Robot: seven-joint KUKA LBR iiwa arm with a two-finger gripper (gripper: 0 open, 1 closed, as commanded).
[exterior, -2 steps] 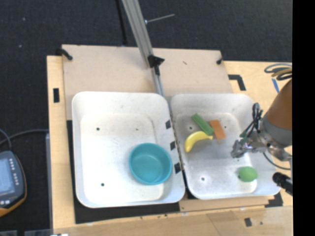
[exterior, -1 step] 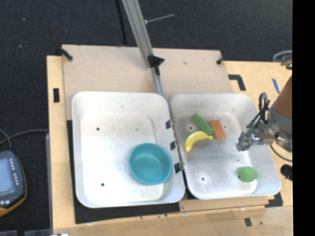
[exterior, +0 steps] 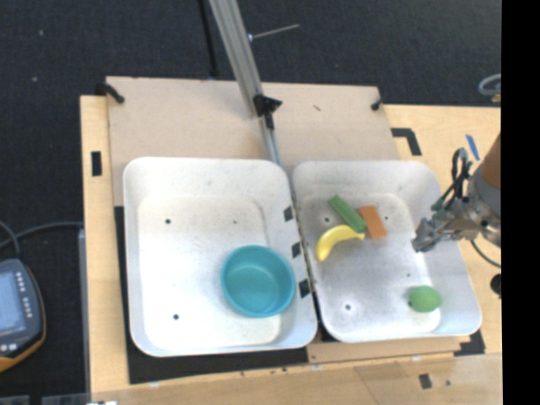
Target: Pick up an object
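- Where the arm reaches in from the right edge, the gripper [exterior: 424, 236] sits low over the right side of the right bin [exterior: 375, 175], its dark tip pointing left toward the bin's middle.
- Whether the gripper's tips are apart or together cannot be told: they read as one small dark blur, and nothing shows between them.
- A yellow banana [exterior: 337, 240] lies near the middle of the right bin, curved, with one end pointing down-left.
- A green stick-shaped piece [exterior: 346, 213] lies slantwise just above the banana, touching or nearly touching an orange block [exterior: 373, 222] at its right.
- The orange block lies between the banana and the gripper, apart from the gripper's tip.
- A round green object [exterior: 424, 299], perhaps a lime, rests in the near right corner of the right bin, below the gripper and well apart from the other three pieces.
- A teal bowl [exterior: 258, 280] stands upright in the left bin [exterior: 169, 184], toward its near right corner, close to the wall shared with the right bin.
- Both bins rest side by side on the tan counter [exterior: 186, 116].
- A grey metal rail [exterior: 238, 49] runs slantwise from the top of the view down to the gap between the bins.
- A handheld control unit [exterior: 17, 310] with a screen lies at the far left edge, off the counter.
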